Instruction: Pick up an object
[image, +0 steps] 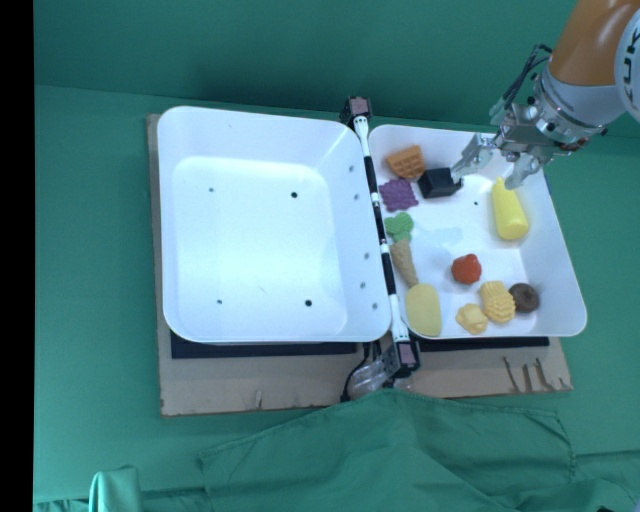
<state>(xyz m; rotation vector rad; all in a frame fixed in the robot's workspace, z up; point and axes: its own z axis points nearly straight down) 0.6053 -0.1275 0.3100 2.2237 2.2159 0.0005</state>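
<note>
Gripper (493, 166) hangs over the back part of the right bin (560, 262), fingers spread wide, nothing between them. One fingertip (462, 170) points down toward the black block (438, 182), near it; contact cannot be judged from this slant. The other fingertip (517, 178) sits just above the top end of the yellow corn-like piece (509, 209), again too close to call touching or apart.

Arm (590, 55) enters from the upper right, orange band above the grey wrist; upper part cut off by the frame edge.

Candidate objects all lie in the right bin. Along the left wall, back to front: orange ridged piece (406, 160), purple grape cluster (398, 194), green-topped carrot (401, 247), pale yellow oval piece (423, 309). Front right corner is crowded: red lumpy piece (465, 268), yellow knobbly piece (497, 301), smaller yellow piece (471, 319), brown doughnut (523, 296), these last three nearly touching. Bare floor shows in the bin's middle, between the black block and the red piece, and along the right wall in front of the corn-like piece.

Left bin (262, 225) holds only small dark dots on its floor. The bins meet at a central divider rail (378, 228). Both sit on a cardboard sheet (250, 385) over green cloth (90, 300); a fold of cloth covers the cardboard's front edge. The exact kinds of the small toys are hard to make out.
</note>
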